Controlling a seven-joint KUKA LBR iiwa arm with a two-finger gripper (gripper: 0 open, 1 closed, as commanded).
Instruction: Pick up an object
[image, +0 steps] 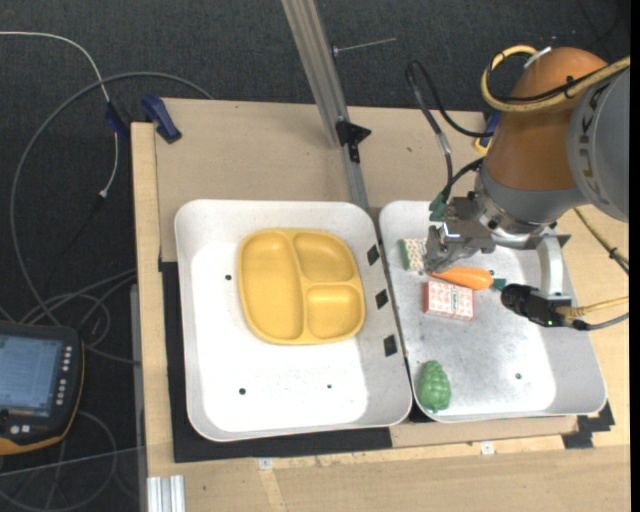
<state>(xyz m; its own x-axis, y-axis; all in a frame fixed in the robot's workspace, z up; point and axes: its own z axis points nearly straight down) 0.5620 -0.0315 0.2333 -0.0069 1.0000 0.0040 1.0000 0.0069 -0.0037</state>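
Orange carrot-shaped object (466, 277): lying roughly level in the upper part of the right bin (520, 385), right of frame centre. Its left end sits directly under the claw (441, 258); whether the claw touches or grips it cannot be told, and the claw's state, open or closed, cannot be told from this slant.

Small red-and-white box (450, 300): lying flat just below the carrot, touching or nearly touching it.

Green-and-white packet (412, 252): just left of the claw, near the right bin's upper left wall.

Green knobbly object (434, 385): lower left corner of the right bin, well apart from the others.

Arm (545, 130): enters from the upper right of the frame, orange band above the grey wrist, cables looped around it.

Left bin (215, 400): holds a yellow three-compartment plate (300, 285) in its upper centre.

Desk (250, 150): tan surface carrying both bins; a blue clamp (160, 118) at its upper left corner.

Floor, left of the desk: a handheld control pendant (35, 385) at the lower left of the frame, with loose cables above it.
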